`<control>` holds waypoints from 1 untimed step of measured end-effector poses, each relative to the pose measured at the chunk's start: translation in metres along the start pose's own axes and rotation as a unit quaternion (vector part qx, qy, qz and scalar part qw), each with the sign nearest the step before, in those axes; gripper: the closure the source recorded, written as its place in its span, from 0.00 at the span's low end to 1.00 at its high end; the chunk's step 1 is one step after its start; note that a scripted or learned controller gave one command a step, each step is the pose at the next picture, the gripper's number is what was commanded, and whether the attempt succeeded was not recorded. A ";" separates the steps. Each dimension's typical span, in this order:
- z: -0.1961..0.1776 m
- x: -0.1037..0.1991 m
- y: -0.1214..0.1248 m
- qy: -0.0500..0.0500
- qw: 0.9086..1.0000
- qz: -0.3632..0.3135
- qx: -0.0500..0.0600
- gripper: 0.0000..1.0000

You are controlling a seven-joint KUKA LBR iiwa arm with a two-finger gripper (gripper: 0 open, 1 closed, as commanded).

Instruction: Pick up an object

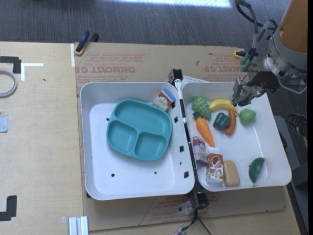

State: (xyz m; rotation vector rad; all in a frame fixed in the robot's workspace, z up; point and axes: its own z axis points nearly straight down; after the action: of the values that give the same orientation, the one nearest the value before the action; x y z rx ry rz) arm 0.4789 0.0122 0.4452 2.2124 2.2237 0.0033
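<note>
A pale wooden bench [39, 146] with a sheet of printed cardboard [122, 65] on it carries two shallow white bins side by side, with dark carpet beyond the far edge. The gripper [240, 98] hangs over the far edge of the right bin [274, 131], its dark tip just above the right end of the banana [221, 104]; whether it is spread or closed cannot be judged at this slant, and nothing can be seen held in it. Directly around it lies a tight cluster: the banana, a green apple-like fruit [248, 115] to its right, a dark green pepper [221, 121] with a red chilli [232, 122] against it, broccoli [201, 106] and a carrot [205, 131] towards the bin's left wall. That crowding probably explains the hover over the far side, where any of several pieces is a candidate for the pick. Further out, near the front edge, sit a small carton [214, 168], a tan bread-like piece [231, 173], a green leaf-shaped item [256, 169] and a clear wrapped packet [198, 147]. The left bin [93, 170] holds a teal divided plate [139, 129] and a small packet [163, 101] at its far right corner. The arm's orange band [298, 11] is cut off at the picture's upper right edge, and cables blur the wrist.
</note>
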 end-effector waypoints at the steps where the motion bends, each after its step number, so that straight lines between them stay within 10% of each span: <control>1: 0.112 -0.021 -0.002 0.000 1.000 0.003 0.003 1.00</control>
State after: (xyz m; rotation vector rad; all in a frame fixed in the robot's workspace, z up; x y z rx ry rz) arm 0.4778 -0.0089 0.3330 2.2219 2.2206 -0.0021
